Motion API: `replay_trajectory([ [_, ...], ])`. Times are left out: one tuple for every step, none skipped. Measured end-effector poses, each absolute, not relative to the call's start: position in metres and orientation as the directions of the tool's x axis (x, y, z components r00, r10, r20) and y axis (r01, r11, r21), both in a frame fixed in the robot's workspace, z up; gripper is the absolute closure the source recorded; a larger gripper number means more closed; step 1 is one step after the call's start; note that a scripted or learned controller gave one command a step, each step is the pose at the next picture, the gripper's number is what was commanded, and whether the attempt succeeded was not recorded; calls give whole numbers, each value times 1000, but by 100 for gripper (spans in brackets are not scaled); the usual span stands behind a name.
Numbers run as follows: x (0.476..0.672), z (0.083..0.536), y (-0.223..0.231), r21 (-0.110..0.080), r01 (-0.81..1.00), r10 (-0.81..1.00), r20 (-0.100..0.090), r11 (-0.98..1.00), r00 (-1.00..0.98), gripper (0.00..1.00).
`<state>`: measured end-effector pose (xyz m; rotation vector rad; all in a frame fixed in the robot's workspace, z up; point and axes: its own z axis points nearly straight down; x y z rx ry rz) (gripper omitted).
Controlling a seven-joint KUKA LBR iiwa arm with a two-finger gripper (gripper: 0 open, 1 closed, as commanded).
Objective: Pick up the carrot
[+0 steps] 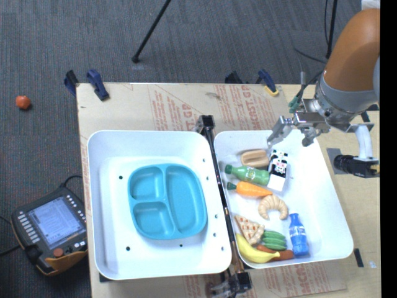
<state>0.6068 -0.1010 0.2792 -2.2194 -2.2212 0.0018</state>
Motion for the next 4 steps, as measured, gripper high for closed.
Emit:
replay_trajectory([
  [560, 129, -110, -6, 991, 991, 3, 136, -136, 0],
  [577, 87, -89, -3, 975, 975, 3, 222, -222, 0],
  [577, 88, -90, -3, 975, 975, 2, 221, -221, 0],
  [555, 87, -89, -5, 999, 999, 3, 45, -45, 0],
])
